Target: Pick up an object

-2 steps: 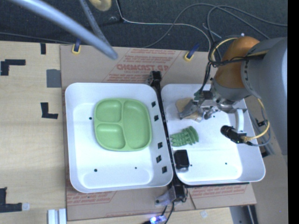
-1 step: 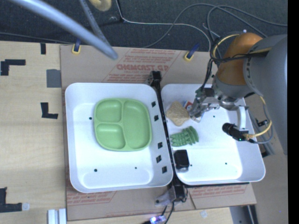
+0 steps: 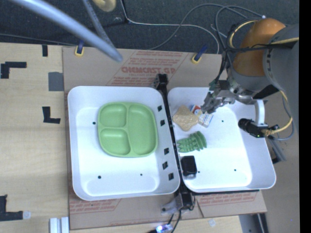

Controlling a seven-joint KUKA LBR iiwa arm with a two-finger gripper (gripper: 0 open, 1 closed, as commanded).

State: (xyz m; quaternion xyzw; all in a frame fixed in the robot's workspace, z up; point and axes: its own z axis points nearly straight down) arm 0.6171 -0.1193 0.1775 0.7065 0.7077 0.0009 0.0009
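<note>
My gripper (image 3: 210,106) hangs over the upper left part of the right bin (image 3: 243,154), just above a small white packet with red and blue print (image 3: 203,117). A tan, bread-like piece (image 3: 185,118) lies to the left of the packet. Below it rests a green ridged object (image 3: 192,142), and a small black block (image 3: 188,165) sits near the bin's left wall. The arm's orange band (image 3: 255,42) shows above the wrist at the upper right.
A green divided plate (image 3: 128,129) lies in the left bin (image 3: 82,178). Cables run across the dark surface behind the bins. A black divider (image 3: 167,130) separates the two bins. A black fitting with cable (image 3: 252,127) sticks out over the right bin.
</note>
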